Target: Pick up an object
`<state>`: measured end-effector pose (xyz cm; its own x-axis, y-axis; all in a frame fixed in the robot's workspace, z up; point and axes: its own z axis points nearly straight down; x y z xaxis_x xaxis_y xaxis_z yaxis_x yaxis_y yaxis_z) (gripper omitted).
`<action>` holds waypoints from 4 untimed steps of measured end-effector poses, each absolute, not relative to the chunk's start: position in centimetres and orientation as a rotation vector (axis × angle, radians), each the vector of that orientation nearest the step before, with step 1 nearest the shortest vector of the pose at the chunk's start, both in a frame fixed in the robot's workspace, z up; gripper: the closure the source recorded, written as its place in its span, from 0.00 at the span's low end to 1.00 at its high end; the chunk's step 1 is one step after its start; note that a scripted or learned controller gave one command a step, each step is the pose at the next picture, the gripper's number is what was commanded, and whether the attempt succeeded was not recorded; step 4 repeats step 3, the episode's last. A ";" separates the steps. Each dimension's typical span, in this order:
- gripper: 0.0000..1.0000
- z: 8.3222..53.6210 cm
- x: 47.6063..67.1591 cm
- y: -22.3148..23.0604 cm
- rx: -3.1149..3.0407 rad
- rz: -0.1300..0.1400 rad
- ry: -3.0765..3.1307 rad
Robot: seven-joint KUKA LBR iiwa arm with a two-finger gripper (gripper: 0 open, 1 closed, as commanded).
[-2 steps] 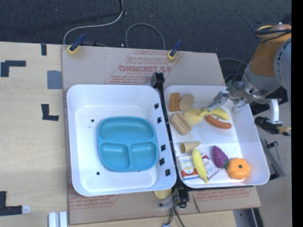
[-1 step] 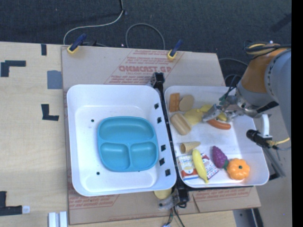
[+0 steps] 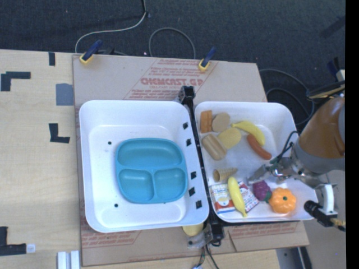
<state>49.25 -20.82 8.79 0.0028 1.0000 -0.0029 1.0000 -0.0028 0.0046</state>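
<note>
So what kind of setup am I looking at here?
Likely a lab pick-and-place test bench: two white bins clamped on cardboard, toy food such as a plastic banana, and a blue divided plate.

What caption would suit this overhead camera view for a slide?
Robot gripper hovers over toy food in the right bin, near a purple toy; a blue divided plate sits in the left bin.
</note>
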 end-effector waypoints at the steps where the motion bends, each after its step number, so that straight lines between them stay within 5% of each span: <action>1: 0.00 8.8 48.6 -19.1 2.212 0.002 2.210; 2: 1.00 9.8 48.7 -19.1 2.213 0.002 2.209; 3: 1.00 20.5 56.5 -13.7 2.203 0.012 2.225; 4: 1.00 20.5 56.5 -13.7 2.203 0.012 2.225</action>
